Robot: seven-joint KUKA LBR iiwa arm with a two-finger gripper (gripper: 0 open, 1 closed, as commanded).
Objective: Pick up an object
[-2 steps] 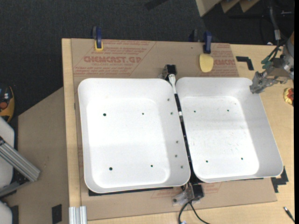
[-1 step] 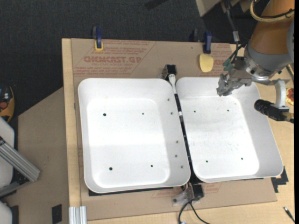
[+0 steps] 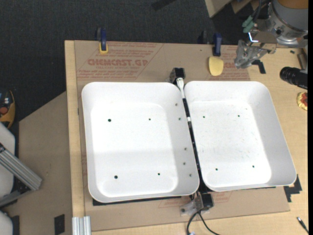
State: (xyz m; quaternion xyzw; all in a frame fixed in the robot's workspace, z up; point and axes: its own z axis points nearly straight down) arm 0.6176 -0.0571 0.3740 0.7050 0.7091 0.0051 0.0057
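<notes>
Pale yellow object [image 3: 215, 66] — small, rounded — on the board near end effector [image 3: 247, 57].

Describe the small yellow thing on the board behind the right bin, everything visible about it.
The yellow object is small, pale yellow and rounded, with a soft matte look, perhaps foam or sponge. It lies on the brown board just beyond the back rim of the right bin, outside both bins. A blue clamp stands right behind it. The tool hangs to its right, apart from it. Finer detail is too small to tell.
</notes>
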